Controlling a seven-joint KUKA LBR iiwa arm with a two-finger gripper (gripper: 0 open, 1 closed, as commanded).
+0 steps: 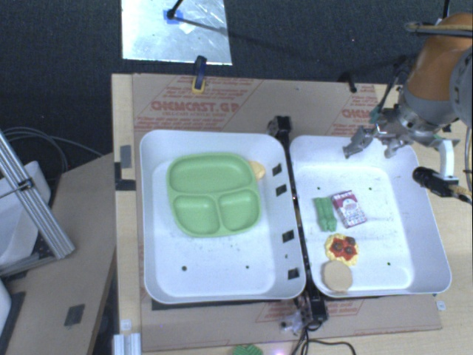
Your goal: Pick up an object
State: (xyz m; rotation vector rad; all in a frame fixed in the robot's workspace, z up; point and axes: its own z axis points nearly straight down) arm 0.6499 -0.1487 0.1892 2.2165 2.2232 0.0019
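End effector (375, 143) fingers spread, holding nothing, over right bin (421, 220) far edge, green block (324, 214) lying lengthwise near-to-far

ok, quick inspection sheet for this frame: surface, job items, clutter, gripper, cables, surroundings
surface: bench topped with printed cardboard, bearing left bin and right bin side by side.
job's things: in the right bin, a green block, a red-and-white packet beside it, a toy pizza slice, a tan disc at the near rim. In the left bin, a green divided tray with a yellow item at its right edge.
clutter: yellow clamp on the cardboard's far edge.
gripper: gripper above the right bin's far edge, apart from all items, nothing between its fingers.
cables: dark cable at the near edge.
surroundings: metal sheet on dark floor; aluminium frame at left.
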